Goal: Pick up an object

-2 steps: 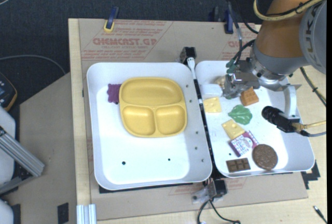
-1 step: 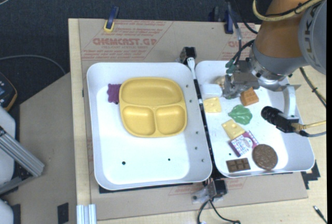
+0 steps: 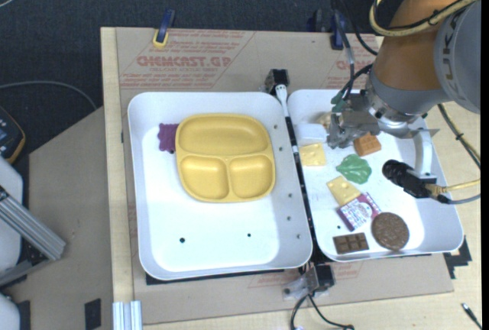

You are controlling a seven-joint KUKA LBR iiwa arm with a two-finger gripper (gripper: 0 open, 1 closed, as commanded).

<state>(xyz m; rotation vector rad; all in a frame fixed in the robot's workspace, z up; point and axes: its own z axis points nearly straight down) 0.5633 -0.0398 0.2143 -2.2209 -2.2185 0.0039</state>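
Two white bins are seen side by side on the table [image 3: 114, 168]. In the left bin [image 3: 153, 229] a yellow tray [image 3: 225, 156] is placed, with a purple thing [image 3: 166, 137] touching its left edge. The jaws [image 3: 348, 130] are lowered over the top of the right bin [image 3: 443, 221]; whether they are spread or pressed together cannot be told. Just beside them an orange block [image 3: 367, 144] and a green leaf [image 3: 354, 168] are seen. Nearer the front, two yellow cheese pieces [image 3: 312, 154], a brown cookie [image 3: 390, 231] and a chocolate bar [image 3: 351, 244] are laid.
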